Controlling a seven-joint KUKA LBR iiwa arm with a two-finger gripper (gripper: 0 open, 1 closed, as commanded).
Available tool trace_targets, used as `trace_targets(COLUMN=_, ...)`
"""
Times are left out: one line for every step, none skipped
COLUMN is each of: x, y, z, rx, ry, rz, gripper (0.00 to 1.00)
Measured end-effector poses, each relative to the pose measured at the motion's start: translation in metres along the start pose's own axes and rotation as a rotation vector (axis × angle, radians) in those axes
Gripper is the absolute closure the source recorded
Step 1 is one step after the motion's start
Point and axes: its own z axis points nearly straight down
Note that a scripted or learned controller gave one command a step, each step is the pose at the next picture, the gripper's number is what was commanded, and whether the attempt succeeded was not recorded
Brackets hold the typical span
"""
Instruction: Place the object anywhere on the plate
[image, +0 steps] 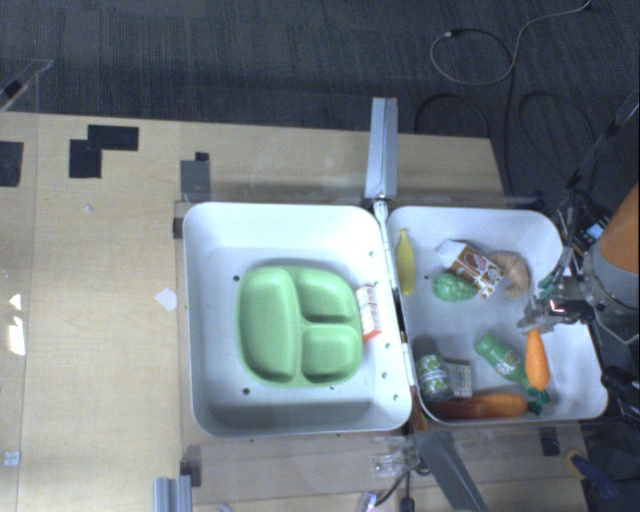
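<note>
The light green divided plate (297, 322) lies in the left bin (210, 400). My gripper (547, 309) hovers over the right edge of the right bin (590, 405), reaching in from the right. Directly below it in the view an orange carrot (537, 361) lies lengthwise, its upper tip close to the gripper. A second carrot (492, 405) rests along the bin's front wall.
The right bin also holds a yellow banana (405, 262), a green vegetable (453, 288), a wrapped bread roll (492, 270), a green toy (498, 355) and a small can (433, 374). A red-and-white packet (368, 307) lies beside the plate. A metal post (381, 150) stands behind the bins.
</note>
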Motion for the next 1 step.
trace_targets(x=0.0176, y=0.0303, z=0.0206, rx=0.001, ry=-0.001, rz=-0.038, gripper=1.0)
